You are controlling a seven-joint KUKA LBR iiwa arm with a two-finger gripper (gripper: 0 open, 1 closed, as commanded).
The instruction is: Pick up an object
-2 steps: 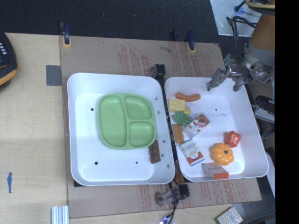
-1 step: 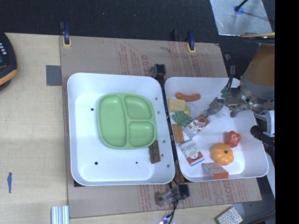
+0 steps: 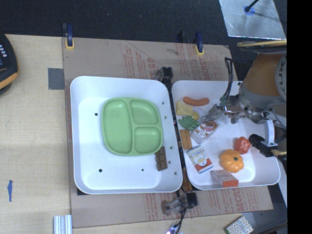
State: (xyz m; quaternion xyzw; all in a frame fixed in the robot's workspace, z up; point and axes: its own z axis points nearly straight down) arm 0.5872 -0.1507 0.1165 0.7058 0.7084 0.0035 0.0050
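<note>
Partly cropped arm [image 3: 265, 79], gripper [image 3: 213, 113] indistinct

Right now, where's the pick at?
Done: the gripper is down in the right bin, next to the small carton. In hand: nothing visibly between its fingers. Left: the grasp and lift; sausage, pumpkin and tomato all lie in the bin.

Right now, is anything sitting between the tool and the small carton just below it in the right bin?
Nothing visible. The tool hangs over the right bin, and the small carton lies just below-left of it with bare bin floor between. The hot dog and green leafy piece sit off to the left.
</note>
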